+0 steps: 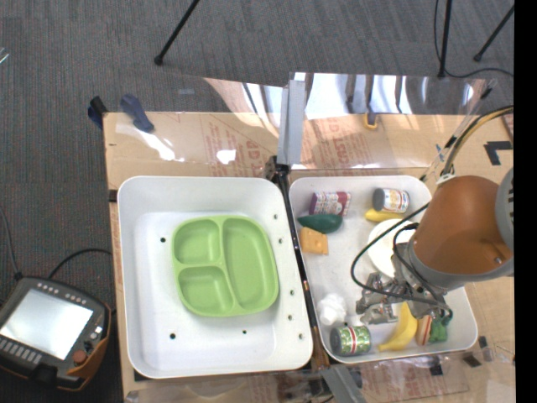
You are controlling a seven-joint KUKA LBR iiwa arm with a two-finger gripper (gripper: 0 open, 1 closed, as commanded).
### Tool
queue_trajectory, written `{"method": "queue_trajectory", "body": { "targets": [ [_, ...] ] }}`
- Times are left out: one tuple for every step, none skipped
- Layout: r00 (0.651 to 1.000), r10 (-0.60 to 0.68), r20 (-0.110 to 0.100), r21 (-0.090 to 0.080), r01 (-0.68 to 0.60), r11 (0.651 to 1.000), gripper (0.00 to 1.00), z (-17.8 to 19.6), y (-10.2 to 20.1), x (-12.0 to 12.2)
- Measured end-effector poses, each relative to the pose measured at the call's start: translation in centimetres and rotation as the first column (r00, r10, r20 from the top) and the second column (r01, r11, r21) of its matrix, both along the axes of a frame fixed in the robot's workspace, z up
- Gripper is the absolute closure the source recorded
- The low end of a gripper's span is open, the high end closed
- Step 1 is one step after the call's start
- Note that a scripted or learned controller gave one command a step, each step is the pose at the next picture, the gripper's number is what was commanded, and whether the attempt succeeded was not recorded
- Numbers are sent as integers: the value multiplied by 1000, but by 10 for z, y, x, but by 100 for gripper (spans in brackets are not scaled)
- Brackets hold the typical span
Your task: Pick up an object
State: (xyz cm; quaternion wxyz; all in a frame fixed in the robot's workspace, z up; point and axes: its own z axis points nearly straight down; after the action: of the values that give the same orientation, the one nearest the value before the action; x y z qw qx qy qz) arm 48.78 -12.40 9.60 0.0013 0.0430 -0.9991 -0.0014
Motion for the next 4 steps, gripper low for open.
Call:
{"method": "queue_trajectory", "body": {
  "targets": [
    [985, -173, 1, -3, 173, 985, 100, -9, 27, 6],
    [843, -539, 2, -3, 539, 843, 100, -9, 43, 58],
    [843, -537, 1, -3, 537, 843, 0, -9, 43, 58],
    [770, -638, 3, -3, 638, 770, 0, -8, 21, 144]
  ]
}}
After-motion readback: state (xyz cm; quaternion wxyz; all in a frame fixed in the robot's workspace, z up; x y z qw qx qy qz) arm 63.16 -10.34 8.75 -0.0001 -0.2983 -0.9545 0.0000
